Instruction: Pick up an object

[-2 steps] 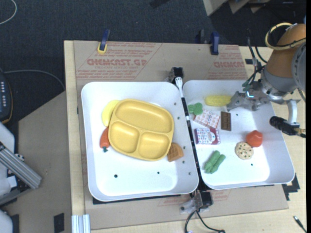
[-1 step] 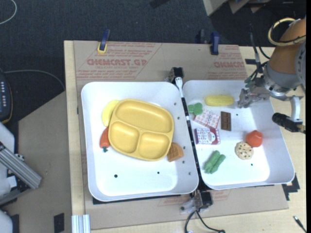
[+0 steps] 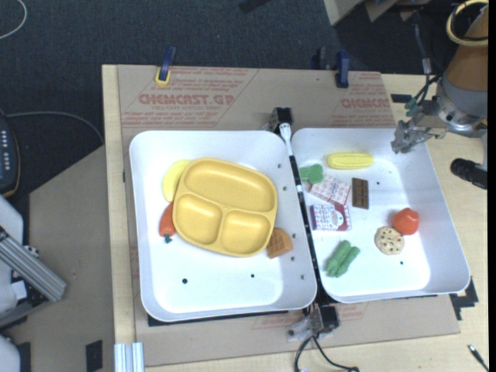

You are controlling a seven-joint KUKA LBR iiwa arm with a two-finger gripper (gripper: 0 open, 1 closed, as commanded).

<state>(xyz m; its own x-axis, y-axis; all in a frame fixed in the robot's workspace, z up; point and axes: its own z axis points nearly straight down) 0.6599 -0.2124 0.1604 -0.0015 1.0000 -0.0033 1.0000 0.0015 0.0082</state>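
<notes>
My gripper (image 3: 404, 139) hangs over the far right corner of the right bin (image 3: 434, 277), with nothing visibly in it. In that bin lie a yellow corn cob (image 3: 349, 160), a green toy piece (image 3: 311, 173), a brown chocolate bar (image 3: 360, 193), two pink-and-white packets (image 3: 329, 204), a red tomato (image 3: 405, 221), a cookie (image 3: 389, 241) and a green pea pod (image 3: 341, 258). The corn cob is the nearest, to the gripper's left and a little toward the front.
The left bin (image 3: 209, 297) holds a yellow divided plate (image 3: 225, 206), a yellow piece (image 3: 174, 178) and a red-orange pepper (image 3: 167, 222) at the plate's left, and a brown wafer (image 3: 279, 243) at its right. A black divider (image 3: 298, 200) runs between the bins.
</notes>
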